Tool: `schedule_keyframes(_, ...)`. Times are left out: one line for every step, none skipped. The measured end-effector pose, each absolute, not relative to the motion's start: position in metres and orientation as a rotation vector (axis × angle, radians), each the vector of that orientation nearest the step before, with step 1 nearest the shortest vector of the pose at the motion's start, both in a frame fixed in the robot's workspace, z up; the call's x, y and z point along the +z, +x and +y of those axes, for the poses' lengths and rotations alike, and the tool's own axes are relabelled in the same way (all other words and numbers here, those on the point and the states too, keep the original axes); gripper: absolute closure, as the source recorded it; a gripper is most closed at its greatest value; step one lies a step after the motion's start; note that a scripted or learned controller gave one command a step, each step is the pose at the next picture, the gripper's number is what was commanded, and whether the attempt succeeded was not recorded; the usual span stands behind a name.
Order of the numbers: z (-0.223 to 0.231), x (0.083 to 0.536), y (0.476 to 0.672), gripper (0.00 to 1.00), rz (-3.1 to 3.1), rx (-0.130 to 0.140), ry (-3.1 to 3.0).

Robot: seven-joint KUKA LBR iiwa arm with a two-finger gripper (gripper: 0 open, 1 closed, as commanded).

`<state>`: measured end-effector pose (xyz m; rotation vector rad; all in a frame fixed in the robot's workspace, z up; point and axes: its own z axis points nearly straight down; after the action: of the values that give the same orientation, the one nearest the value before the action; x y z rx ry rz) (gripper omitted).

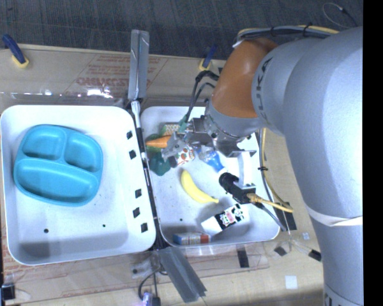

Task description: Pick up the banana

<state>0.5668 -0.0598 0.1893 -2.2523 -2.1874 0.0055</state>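
Note:
The yellow banana [195,188] lies in the middle of the right bin [168,217], curving from upper left to lower right. My gripper [184,146] hangs over the bin's upper left part, just above and left of the banana's upper end, among small items. Nothing of the banana is between its fingers. The grey arm with its orange band [242,81] reaches in from the right and covers the bin's upper right part.
A blue divided tray [57,164] lies in the left bin [70,234]. In the right bin are an orange carrot-like piece [157,142], a dark green object [159,165], a blue item [214,161], a black-and-white box [226,218] and a marker [191,238].

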Motion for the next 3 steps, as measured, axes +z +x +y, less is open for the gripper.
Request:
schedule_keyframes(-0.098,0.088,0.534,0.00,-2.159,0.007,-2.277)
schedule_keyframes(-0.098,0.095,0.533,1.00,-2.165,0.013,-2.269)
schedule_keyframes(-0.097,0.101,0.533,1.00,-2.171,0.019,-2.260)
